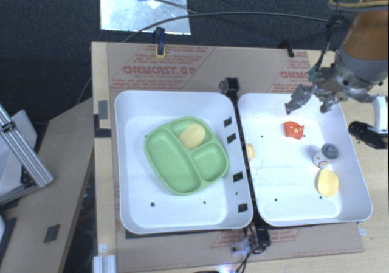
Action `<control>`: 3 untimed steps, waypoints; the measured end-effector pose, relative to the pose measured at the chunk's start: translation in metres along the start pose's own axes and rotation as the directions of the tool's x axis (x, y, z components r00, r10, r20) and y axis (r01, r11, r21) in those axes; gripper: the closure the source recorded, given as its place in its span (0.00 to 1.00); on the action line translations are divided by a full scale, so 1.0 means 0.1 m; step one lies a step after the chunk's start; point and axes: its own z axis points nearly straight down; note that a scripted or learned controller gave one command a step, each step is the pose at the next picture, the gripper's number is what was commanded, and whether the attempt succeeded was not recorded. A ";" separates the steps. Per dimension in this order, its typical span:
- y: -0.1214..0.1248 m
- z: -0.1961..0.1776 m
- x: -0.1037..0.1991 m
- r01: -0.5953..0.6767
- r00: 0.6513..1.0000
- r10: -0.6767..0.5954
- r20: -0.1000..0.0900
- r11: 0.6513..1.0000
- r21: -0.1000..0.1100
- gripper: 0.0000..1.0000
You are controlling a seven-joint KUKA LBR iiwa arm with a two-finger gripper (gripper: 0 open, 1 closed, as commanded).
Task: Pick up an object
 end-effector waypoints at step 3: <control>0.12 1.08 0.07 0.002 1.000 -0.002 0.001 1.000 -0.007 0.00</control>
